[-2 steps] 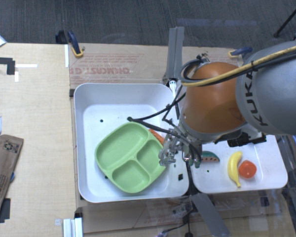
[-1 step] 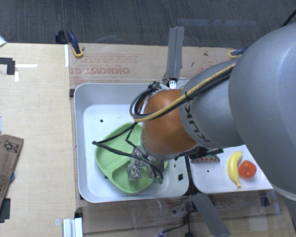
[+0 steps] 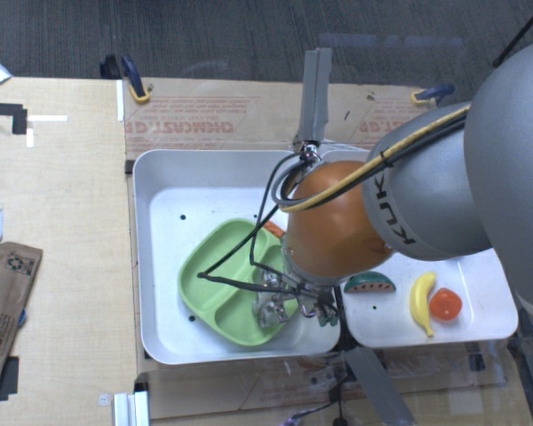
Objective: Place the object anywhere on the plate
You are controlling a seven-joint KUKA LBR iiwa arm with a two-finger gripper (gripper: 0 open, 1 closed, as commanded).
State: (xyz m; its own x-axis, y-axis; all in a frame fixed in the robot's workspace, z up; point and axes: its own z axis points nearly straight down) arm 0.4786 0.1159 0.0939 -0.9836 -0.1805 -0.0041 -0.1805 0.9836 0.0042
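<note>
Camera view: the green plate (image 3: 220,282) lies tilted in the left bin (image 3: 160,238), its lower corner close to that bin's near wall and its left side well apart from the bin's left wall, leaving bare white floor to the plate's left and behind it. The gripper (image 3: 275,304) hangs over the plate's right half, close to the low wall between the two bins, so there is little room on that side. The orange wrist and black cables hide much of it, and whether it is open or closed, or holds anything, cannot be told. A small orange piece (image 3: 273,231) shows at the plate's far right edge. Right of the plate, in the right bin (image 3: 480,327), lie a watermelon slice (image 3: 370,283), a banana (image 3: 421,303) and a tomato (image 3: 445,304) touching it.
</note>
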